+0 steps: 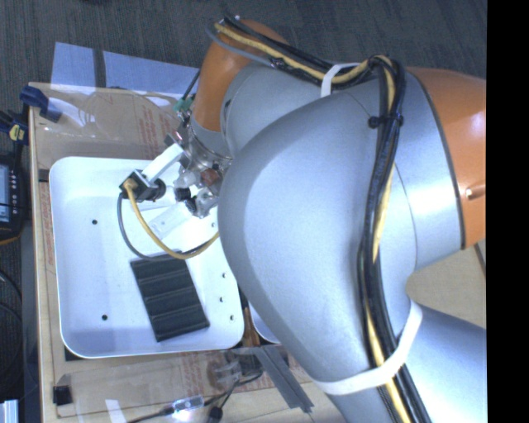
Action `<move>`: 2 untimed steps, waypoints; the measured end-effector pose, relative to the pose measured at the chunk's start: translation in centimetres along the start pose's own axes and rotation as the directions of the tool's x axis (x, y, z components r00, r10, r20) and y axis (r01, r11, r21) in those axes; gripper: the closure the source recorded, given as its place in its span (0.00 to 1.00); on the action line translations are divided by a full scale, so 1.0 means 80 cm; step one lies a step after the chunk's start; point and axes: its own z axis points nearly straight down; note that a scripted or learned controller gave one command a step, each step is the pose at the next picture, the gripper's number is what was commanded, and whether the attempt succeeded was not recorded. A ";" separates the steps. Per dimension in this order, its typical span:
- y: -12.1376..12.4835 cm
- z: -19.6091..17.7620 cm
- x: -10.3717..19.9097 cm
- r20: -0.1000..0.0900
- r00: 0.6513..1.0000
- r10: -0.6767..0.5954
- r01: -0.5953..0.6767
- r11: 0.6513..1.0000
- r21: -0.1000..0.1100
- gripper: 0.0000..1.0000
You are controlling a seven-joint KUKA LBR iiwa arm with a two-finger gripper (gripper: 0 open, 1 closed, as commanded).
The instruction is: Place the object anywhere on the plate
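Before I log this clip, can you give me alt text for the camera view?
A large grey and orange robot arm covers the view's right side, its gripper low over a shallow white bin on the left. A dark ribbed rectangular object lies flat in the bin below the gripper, beside a looping yellow cable.

Arm shell smooth grey, satin sheen, plastic or painted metal, cannot tell which; orange band glossy; cable along shell black and yellow, rubbery sheath, held by white plastic ties; left bin white plastic, smooth, slightly glossy, small dark holes in floor; ribbed pad in bin dark grey, matt, ridged surface, rubber-like; worktop pale wood-look board, matt, under clear plastic film with wrinkles; floor at far side dark, rough carpet weave.
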 end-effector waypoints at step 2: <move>-0.069 -0.039 0.056 0.000 0.942 -0.337 0.337 0.942 -0.002 1.00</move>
